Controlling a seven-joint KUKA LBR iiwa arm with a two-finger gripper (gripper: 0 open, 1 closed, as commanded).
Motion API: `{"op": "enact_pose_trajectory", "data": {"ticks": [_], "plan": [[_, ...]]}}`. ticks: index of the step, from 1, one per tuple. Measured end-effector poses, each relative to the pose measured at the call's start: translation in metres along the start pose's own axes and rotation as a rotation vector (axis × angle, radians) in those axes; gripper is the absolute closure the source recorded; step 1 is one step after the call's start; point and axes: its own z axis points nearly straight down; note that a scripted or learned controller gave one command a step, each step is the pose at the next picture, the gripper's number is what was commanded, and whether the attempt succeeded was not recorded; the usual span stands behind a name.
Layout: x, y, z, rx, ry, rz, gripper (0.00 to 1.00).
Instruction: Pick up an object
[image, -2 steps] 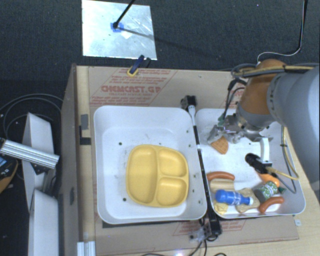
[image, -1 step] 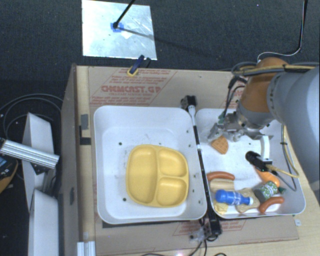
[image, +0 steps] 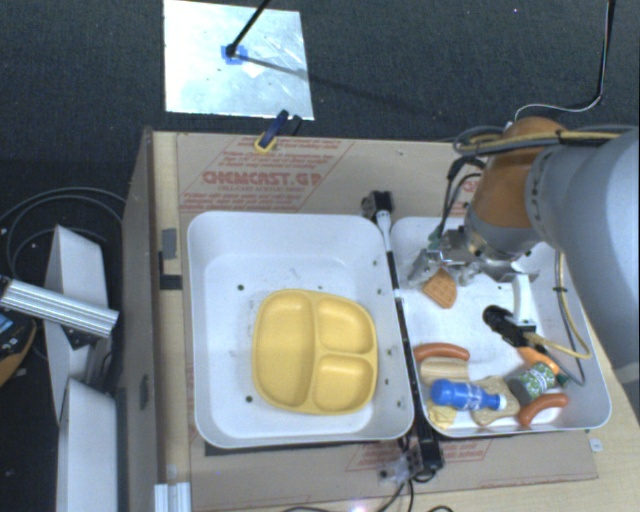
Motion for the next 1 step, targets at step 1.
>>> {"op": "enact_pose_trajectory", "data": {"ticks": [1], "plan": [[0.0000, 0.0009, -0.0107, -0.003, 0.000, -0.002, 1.00]]}}
